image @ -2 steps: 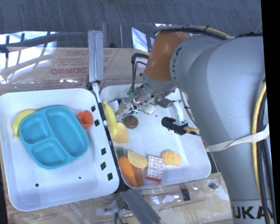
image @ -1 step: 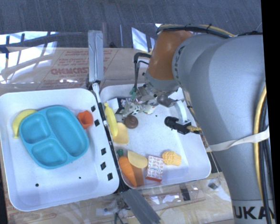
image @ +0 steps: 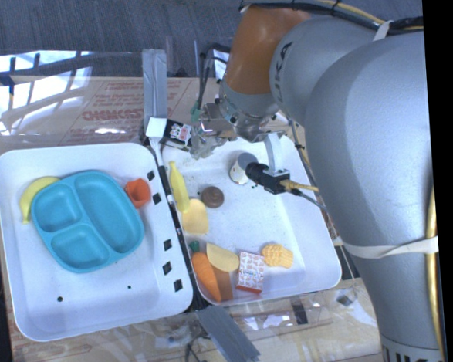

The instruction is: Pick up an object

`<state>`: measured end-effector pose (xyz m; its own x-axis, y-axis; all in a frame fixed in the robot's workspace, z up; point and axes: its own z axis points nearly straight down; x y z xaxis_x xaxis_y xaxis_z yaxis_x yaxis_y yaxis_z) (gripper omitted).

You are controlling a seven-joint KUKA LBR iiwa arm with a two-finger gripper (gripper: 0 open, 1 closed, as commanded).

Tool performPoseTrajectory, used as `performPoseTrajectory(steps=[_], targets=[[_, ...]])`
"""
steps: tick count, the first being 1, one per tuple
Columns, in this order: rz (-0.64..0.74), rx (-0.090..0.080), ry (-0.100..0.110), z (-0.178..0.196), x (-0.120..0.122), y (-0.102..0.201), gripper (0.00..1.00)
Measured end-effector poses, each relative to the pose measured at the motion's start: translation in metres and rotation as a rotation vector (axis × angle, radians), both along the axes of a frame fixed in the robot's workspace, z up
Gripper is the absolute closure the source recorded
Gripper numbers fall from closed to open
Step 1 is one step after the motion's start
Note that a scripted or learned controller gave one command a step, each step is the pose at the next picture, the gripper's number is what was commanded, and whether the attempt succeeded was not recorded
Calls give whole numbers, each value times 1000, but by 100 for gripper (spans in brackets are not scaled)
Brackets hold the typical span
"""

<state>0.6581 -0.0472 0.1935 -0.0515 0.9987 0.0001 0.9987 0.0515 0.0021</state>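
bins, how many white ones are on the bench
2. The left bin holds a blue divided plate; the right bin holds the toy food, under the arm. The arm covers part of the right bin.

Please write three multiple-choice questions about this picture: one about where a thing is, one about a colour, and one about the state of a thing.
1. Where is the blue tray?
A. in the left bin
B. in the right bin
C. on the bench outside the bins

2. What colour is the small cup beside the tray?
A. green
B. orange
C. purple

3. How does the carrot stand?
A. it hangs in the air above the bin
B. it lies on the blue tray
C. it lies in the near corner of the right bin

Answers:
1 A: the tray rests on the floor of the left bin.
2 B: the cup at the tray's right edge is orange.
3 C: the carrot lies on the bin floor beside a yellow wedge.
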Motion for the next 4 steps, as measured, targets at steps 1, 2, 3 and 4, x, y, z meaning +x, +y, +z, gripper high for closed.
performPoseTrajectory(steps=[1, 2, 3, 4], targets=[[-1, -1, 6, -3, -1, -1, 0], [-38, -2, 5, -104, -2, -60, 0], [-113, -3, 8, -103, -41, -48, 0], [-108, -2, 13, -96, -42, -47, 100]])
